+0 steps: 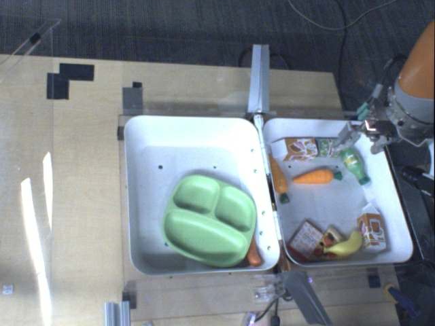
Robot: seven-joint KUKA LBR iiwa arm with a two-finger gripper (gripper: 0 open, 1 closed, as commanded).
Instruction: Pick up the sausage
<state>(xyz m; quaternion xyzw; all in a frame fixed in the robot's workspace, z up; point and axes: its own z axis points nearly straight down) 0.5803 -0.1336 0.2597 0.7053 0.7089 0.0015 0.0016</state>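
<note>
The sausage (253, 255) is a reddish-brown piece in the left bin (146, 182), at its near right corner. Most of it is tucked under the edge of a green divided plate (209, 217), so a short end shows. My gripper (361, 139) hangs over the far right corner of the right bin (394, 202), close above a green bottle (354, 166). It is open and nothing sits between its fingers. The sausage lies far from it, across the divider and toward the near edge.
The right bin holds an orange carrot (313, 176), a second orange piece (277, 174) along its left wall, a printed carton (303, 148), a juice box (372, 230), a banana (344, 244) and a small packet (306, 236). A metal post (259, 80) stands between the bins.
</note>
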